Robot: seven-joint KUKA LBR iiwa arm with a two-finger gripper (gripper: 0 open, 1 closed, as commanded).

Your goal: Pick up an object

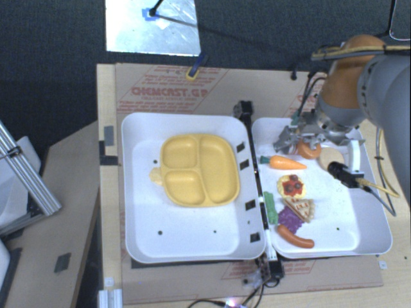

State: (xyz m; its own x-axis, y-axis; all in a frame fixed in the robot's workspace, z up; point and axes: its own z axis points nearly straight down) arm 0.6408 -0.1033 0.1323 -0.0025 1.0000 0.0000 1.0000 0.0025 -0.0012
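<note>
- Carrot (287, 163), toy, orange with a green top: lies on its side in the upper part of the right bin (367, 231), close to the divider between the bins.
- Right bin, further contents: a curved orange piece (309, 150) above the carrot; a round yellow piece with red topping (291, 185); a wedge-shaped slice (302, 208); a purple piece (289, 221); a green piece (270, 206) along the left wall; a sausage (296, 239) nearest the front rim.
- Left bin (142, 231): one yellow divided plate (196, 170), three compartments, nothing in them.
- Gripper (294, 137): low over the right bin's upper left corner, just above the carrot and beside the curved orange piece; whether it is open or closed cannot be made out, and no item is seen held.
- Surface: pale bench (160, 87) with red printed lettering.
- Surroundings: dark floor (51, 50), a silvery sheet (152, 17) lying on it beyond the bench.
</note>
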